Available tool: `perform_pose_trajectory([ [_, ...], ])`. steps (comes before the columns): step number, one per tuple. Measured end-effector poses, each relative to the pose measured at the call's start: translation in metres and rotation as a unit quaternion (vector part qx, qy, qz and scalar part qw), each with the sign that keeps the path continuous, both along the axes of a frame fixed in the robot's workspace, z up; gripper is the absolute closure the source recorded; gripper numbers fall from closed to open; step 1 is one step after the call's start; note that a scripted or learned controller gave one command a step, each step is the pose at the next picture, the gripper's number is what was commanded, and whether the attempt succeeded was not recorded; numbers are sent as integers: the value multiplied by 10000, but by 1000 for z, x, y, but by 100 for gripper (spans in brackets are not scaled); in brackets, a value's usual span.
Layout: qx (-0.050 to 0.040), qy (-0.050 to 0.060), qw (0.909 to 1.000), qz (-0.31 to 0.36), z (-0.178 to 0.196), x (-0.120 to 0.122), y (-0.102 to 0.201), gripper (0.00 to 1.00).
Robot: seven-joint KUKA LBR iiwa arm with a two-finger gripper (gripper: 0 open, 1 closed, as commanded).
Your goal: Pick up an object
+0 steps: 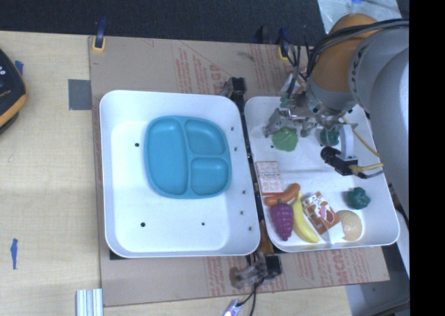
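The gripper [284, 129] hangs low over the far left corner of the right bin [379, 196], its metal fingers [272, 127] spread apart and reaching down toward a green object [284, 140]. That green piece lies on the bin floor just under the fingertips; whether the fingers actually touch it is hard to say from here, and it is not plainly pinched between them. Behind the gripper the arm [361, 64] rises to the right, grey with its orange band at the far side.

Nearer in the same bin sits a small pink-and-white box [268, 176], and beyond it toward the near edge a cluster: a red sausage-like piece [284, 195], a purple bunch of grapes [281, 219], a yellow banana [304, 221], a red-and-white packet [320, 211] and a pale round piece [350, 225]. A dark green lump [359, 198] lies apart by the right wall.

The left bin [118, 168] holds a blue divided plate [188, 155], lying flat toward its far side.
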State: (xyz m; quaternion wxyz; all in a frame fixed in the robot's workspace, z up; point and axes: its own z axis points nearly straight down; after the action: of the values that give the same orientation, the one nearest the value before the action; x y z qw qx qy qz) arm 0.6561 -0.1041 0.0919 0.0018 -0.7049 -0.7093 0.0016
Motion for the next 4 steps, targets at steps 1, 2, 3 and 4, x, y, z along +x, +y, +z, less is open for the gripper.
perform_pose_trajectory([
  [1, -6, -23, 10000, -18, 0, 0, -14, 0],
  [2, 0, -2, 10000, -2, 0, 0, 5, 0],
  [3, -5, -20, 10000, -21, 0, 0, -20, 0],
  [4, 0, -3, 10000, -9, 0, 0, -10, 0],
])
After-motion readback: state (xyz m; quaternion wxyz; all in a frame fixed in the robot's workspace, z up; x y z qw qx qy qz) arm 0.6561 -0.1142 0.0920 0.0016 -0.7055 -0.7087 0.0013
